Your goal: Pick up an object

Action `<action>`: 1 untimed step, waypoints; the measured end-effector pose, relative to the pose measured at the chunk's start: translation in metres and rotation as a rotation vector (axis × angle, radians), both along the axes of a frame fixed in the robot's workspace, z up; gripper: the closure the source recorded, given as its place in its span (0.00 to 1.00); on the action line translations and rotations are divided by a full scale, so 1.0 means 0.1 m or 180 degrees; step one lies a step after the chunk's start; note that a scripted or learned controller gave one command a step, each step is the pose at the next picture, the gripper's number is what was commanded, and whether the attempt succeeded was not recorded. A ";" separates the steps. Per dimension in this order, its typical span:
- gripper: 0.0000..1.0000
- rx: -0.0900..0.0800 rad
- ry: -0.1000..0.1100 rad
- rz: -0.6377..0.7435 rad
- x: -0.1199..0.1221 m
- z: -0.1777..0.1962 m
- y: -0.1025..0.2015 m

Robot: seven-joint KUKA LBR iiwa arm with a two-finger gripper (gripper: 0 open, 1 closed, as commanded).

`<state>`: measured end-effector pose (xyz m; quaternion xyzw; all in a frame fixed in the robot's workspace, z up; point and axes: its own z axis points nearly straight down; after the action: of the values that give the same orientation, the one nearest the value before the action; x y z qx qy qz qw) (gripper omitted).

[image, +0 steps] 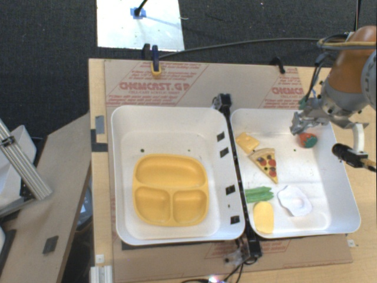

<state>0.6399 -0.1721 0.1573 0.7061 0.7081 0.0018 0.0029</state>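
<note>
Metal gripper [303, 125] above round, glossy red tomato [307, 140]

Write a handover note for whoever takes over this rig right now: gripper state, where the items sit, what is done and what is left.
Gripper: low over the far part of the right bin, right above the red-orange toy; finger state cannot be read.
Right bin also holds: cheese wedge, pizza slice, green bean pod, yellow oval piece, fried egg.
Left bin: yellow divided plate.
Done: arm positioned at the red-orange toy.
Left: no object is seen lifted; confirm a grasp and raise it.
</note>
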 end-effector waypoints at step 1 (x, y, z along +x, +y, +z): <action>1.00 0.0000 0.0006 -0.0004 0.00 0.47 -0.07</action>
<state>0.6397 -0.1794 0.2039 0.7065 0.7077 0.0012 0.0023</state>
